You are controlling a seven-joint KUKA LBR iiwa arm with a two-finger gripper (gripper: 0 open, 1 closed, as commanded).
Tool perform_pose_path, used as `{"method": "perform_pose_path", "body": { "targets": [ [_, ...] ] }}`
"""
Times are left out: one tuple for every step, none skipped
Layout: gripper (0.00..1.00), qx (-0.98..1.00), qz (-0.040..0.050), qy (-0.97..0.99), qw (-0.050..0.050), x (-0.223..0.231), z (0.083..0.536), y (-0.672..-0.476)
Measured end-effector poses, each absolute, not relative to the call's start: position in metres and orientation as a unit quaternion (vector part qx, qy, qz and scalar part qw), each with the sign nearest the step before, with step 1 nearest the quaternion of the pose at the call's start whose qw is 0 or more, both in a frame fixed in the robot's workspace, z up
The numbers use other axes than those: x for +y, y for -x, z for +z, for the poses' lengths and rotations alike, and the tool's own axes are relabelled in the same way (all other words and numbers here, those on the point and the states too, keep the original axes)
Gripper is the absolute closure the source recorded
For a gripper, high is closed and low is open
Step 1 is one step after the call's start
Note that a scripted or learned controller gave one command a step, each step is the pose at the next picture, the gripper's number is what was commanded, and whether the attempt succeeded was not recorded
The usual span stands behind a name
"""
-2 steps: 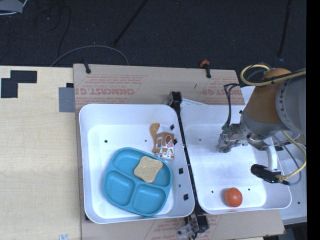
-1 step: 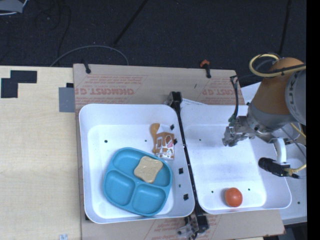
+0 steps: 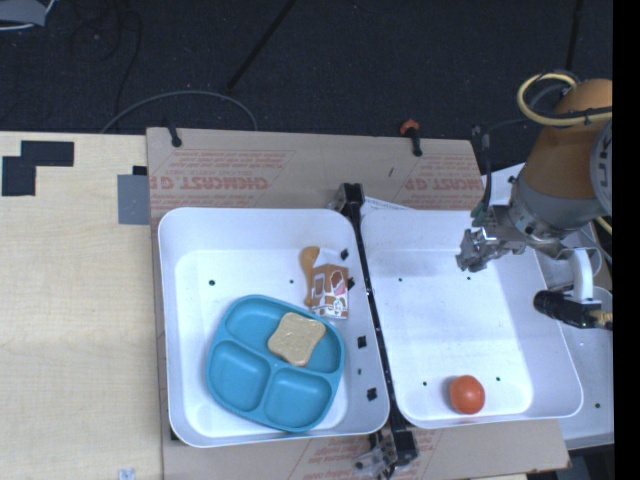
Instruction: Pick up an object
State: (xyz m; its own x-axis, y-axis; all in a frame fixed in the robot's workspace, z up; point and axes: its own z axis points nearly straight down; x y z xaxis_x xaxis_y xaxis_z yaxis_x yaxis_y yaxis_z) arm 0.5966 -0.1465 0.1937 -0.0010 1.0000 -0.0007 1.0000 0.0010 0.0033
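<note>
The end effector (image 3: 478,249) is hovering over the right bin (image 3: 560,368), carrying nothing, far from the red ball (image 3: 466,394) lying near the bin's front edge (an easy, isolated target). The bins are sitting on cardboard (image 3: 300,168) atop a pale wooden desk (image 3: 70,318), dark floor behind.

The right bin (image 3: 420,308) is obstructed only by a tomato (image 3: 466,394) near its front edge. The left bin (image 3: 190,268) is crowded by a blue tray (image 3: 240,368).

Grey arm reaching in from right, pincer (image 3: 474,253) pointing left, low
</note>
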Motion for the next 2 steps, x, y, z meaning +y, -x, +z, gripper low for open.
{"method": "perform_pose_path", "body": {
  "targets": [
    [1.0, 0.707, 0.0004, -0.707, 0.001, -0.147, 0.246, -0.597],
    [1.0, 0.708, -0.001, -0.706, -0.002, -0.088, 0.239, -0.58]
  ]
}}
